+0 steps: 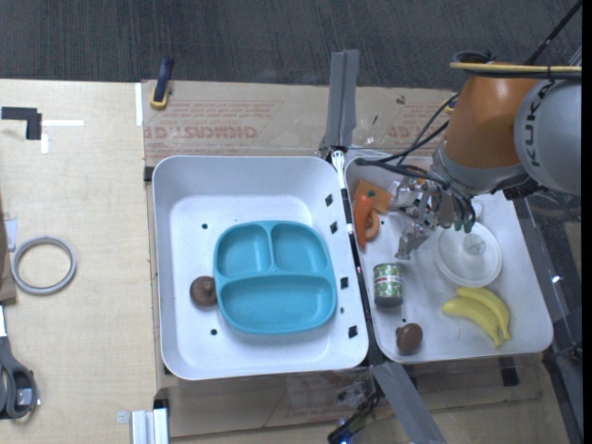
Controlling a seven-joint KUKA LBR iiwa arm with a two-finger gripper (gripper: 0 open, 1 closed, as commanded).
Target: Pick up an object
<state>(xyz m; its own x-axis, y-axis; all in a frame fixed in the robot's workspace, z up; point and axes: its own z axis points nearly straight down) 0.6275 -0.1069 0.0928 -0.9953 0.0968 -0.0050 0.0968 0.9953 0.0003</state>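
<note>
Wooden bench [74, 183] bears two white bins [176, 192]; dark, possibly carpeted floor.

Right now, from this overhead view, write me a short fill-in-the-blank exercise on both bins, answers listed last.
1. The blue divided plate lies in the ____ bin.
2. The bananas are ____ in colour.
3. The small can stands in the same bin as the ____ bowl.
4. The gripper hangs over the ____ bin.

Missing words: left; yellow; white; right
</note>
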